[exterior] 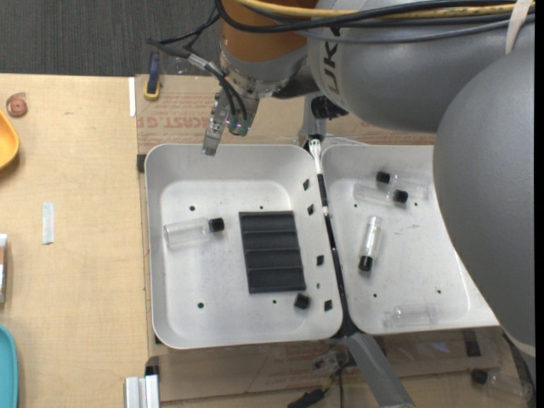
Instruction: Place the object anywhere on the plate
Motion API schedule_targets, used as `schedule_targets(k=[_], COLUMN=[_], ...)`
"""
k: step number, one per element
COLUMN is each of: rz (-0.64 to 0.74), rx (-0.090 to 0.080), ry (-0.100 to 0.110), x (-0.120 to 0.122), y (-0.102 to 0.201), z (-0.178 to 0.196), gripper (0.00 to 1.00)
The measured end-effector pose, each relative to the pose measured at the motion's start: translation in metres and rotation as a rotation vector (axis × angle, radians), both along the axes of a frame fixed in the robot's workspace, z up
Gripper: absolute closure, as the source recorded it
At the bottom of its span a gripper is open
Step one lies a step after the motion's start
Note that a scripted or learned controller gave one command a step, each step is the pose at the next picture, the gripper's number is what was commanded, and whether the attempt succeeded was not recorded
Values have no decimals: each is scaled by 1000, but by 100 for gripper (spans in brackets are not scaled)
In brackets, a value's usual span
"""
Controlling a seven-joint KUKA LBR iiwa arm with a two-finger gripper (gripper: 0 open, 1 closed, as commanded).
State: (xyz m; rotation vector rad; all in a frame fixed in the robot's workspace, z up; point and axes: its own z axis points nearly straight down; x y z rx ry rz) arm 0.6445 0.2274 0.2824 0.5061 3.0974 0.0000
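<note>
We hover our gripper (223, 127) at the left bin's (170, 313) back edge, fingers too blurry to tell, while the little tube (191, 230) near its left wall waits, not yet on the dark plate (271, 251).

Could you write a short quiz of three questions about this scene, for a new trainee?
1. True or false: the black ribbed plate lies in the left bin.
2. Multiple choice: the gripper is A) touching the plate, B) above the far rim of the left bin, C) inside the right bin.
3. Fill in: the clear vial with a black cap in the left bin lies to the ____ of the plate in the camera view.

Key
1. True.
2. B; nothing shows between its fingers.
3. Left.
</note>
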Motion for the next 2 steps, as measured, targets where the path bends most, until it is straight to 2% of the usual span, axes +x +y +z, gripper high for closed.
schedule_targets(k=[1, 2], rz=[142, 517], rx=[0, 0], ry=[1, -1], x=[-50, -5], y=[0, 0], z=[29, 30], gripper=[100, 100])
